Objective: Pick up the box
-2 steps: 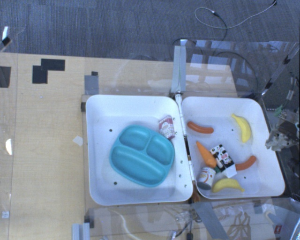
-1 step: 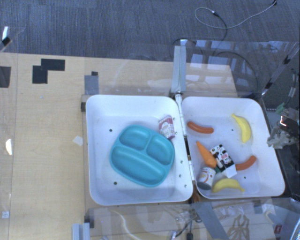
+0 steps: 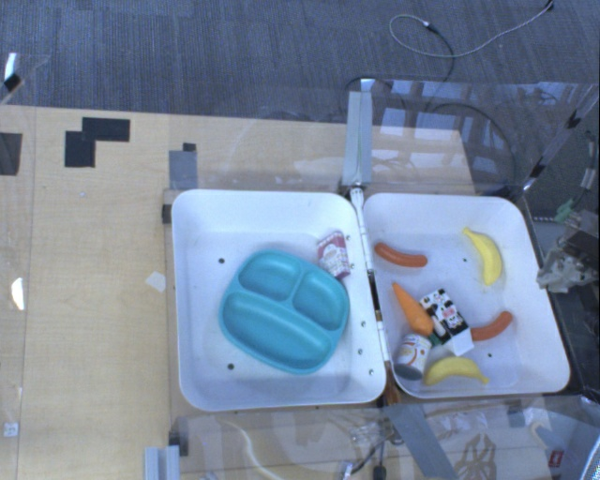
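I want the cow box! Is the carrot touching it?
Touching. In the camera view, the carrot lies right against the left side of the black-and-white box in the right bin, with no white bin floor showing between them.

Wooden bench (image 3: 94, 281) bears 2 white bins (image 3: 202, 281).

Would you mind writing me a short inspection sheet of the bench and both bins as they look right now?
Surface: wooden bench with black tape patches; left bin and right bin side by side.
Job's things: box, black-and-white patterned, in the right bin beside the carrot.
Clutter: blue divided plate and small red packet in the left bin; two sausages, two bananas and a small can in the right bin.
Grippers: part of the arm at the right edge; fingers not discernible.
Cables: thin cable on the carpet beyond the bench.
Surroundings: grey carpet; clear panels around the bench.
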`<control>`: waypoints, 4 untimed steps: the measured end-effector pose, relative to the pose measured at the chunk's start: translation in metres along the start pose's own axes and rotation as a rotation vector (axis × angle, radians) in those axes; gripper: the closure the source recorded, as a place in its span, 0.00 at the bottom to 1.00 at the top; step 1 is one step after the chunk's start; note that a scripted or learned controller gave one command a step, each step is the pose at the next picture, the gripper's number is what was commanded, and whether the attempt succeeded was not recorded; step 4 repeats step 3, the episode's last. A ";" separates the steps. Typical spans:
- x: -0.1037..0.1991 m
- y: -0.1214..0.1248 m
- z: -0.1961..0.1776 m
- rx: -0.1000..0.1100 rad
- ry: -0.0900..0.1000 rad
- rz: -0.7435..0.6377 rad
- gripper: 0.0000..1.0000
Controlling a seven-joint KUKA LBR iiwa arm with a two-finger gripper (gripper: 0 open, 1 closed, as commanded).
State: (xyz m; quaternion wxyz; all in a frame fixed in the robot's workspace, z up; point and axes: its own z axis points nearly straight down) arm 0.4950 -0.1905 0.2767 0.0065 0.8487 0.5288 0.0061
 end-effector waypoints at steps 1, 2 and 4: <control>0.001 0.001 -0.011 -0.004 0.001 -0.008 1.00; -0.004 -0.006 0.048 0.016 -0.004 0.254 1.00; -0.002 -0.005 0.038 0.013 -0.002 0.245 1.00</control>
